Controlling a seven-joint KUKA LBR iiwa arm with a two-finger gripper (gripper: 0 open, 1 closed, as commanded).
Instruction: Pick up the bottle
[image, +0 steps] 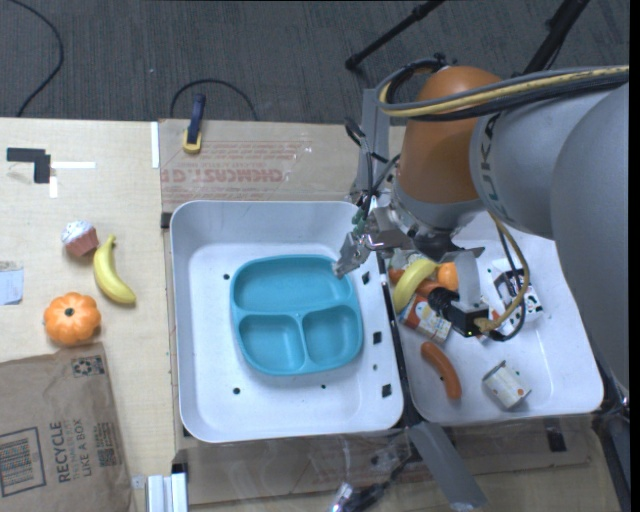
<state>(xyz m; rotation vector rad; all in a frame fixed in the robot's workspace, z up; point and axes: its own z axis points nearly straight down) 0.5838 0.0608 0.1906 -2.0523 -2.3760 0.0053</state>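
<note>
The bottle (427, 317), small with an orange and white label, lies on its side in the right bin (560, 400), partly under the arm's cables. Beside it are a yellow banana (412, 281) and an orange fruit (447, 275). My gripper (351, 256) hangs over the left bin (200, 390), at the upper right corner of the blue divided tray (296, 325). It is to the left of the bottle and apart from it. Nothing shows in its grasp.
A red sausage (443, 369) and a white cup (505, 386) lie in the right bin's front part. On the bench to the left are a cupcake (79, 239), a second banana (112, 272), a small pumpkin (72, 319) and a paper bag (55, 430).
</note>
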